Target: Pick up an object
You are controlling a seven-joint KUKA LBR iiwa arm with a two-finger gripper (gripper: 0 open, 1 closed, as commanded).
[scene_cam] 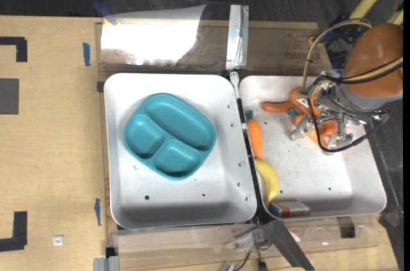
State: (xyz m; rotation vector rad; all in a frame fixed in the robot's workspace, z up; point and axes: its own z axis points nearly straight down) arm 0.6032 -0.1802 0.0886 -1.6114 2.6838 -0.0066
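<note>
My gripper (pixel 320 125) hangs low over the upper right part of the right bin (pixel 333 189), under the grey wrist with its orange band (pixel 378 65) and loose cables. Orange items lie right under and beside it: a long orange-red piece (pixel 277 107) sticks out to its left, and another orange bit (pixel 327 130) shows beneath the wrist. An orange carrot (pixel 255 137) and a yellow banana (pixel 268 179) lie along this bin's left wall. A small dark and red object (pixel 292 208) rests at the front rim.
The left bin (pixel 122 193) holds a teal divided plate (pixel 169 135). A ridge (pixel 245 135) separates the two bins. Bare white floor lies in the middle and front of the right bin. A clear plastic sheet (pixel 154 39) stands behind the left bin.
</note>
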